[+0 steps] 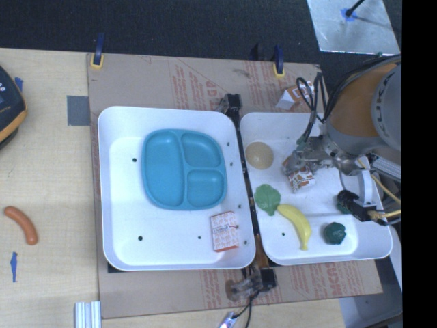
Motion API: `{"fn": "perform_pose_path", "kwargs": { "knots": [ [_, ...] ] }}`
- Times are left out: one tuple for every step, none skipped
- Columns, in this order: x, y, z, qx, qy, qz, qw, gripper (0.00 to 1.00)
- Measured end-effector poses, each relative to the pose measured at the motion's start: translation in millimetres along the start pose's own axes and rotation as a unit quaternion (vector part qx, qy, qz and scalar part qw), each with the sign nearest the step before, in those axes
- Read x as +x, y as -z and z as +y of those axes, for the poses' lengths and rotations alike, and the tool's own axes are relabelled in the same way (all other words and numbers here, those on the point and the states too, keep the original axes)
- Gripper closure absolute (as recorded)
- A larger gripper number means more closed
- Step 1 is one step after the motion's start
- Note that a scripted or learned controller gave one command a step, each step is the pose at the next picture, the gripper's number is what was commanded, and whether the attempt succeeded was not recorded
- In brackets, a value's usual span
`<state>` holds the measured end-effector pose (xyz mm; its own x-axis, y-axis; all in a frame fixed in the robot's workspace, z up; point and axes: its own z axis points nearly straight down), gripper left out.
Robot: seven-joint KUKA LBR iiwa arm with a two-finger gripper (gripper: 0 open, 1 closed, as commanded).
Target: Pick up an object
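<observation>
Red-and-white crumpled packet (pixel 301 179) beneath gripper (pixel 305 161)

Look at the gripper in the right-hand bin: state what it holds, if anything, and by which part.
It cannot be told. The gripper sits low over a small red-and-white packet in the right bin, but the view doesn't show the packet between its fingers.

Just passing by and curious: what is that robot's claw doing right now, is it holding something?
Gripper: down in the right bin, right at a small red-and-white packet; whether it is open, closed or gripping cannot be told.
</observation>
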<state>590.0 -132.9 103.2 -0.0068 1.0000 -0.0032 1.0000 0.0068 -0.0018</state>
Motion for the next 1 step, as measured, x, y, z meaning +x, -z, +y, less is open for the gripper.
{"fn": "perform_pose_path", "kwargs": {
  "knots": [
    [64.1, 104.2, -9.0, 0.0, -0.001, 0.002, 1.0, 1.0]
  ]
}}
